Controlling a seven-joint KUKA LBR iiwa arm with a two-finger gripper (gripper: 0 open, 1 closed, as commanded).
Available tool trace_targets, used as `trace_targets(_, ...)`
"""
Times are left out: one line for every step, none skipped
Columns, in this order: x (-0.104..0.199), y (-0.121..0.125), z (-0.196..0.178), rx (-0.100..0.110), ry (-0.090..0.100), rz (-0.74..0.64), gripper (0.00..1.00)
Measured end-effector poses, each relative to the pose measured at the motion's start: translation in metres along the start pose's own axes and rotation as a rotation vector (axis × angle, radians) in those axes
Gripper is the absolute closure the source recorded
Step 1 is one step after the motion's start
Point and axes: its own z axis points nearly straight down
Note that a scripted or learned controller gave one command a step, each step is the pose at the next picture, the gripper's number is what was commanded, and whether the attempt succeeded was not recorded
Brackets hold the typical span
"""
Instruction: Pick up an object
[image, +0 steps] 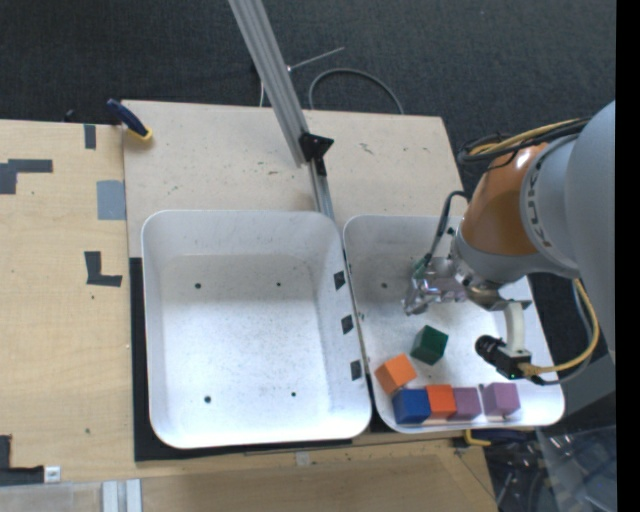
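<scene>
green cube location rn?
Green cube sits in the right bin, just below the hand and above the row of blocks along the near wall; the upper orange cube is its nearest neighbour, to its lower left.

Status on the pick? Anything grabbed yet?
Done: the arm has reached into the right bin, with the gripper above the green block. In hand: nothing visible between the fingers; the green block looks apart from them. Left: the grasp and lift. The orange block, blue block and two purple blocks lie along the near edge.
</scene>
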Motion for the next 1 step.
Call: trace_targets(-0.0344,-0.0208,0.0311,0.002,-0.001,0.003,1.0)
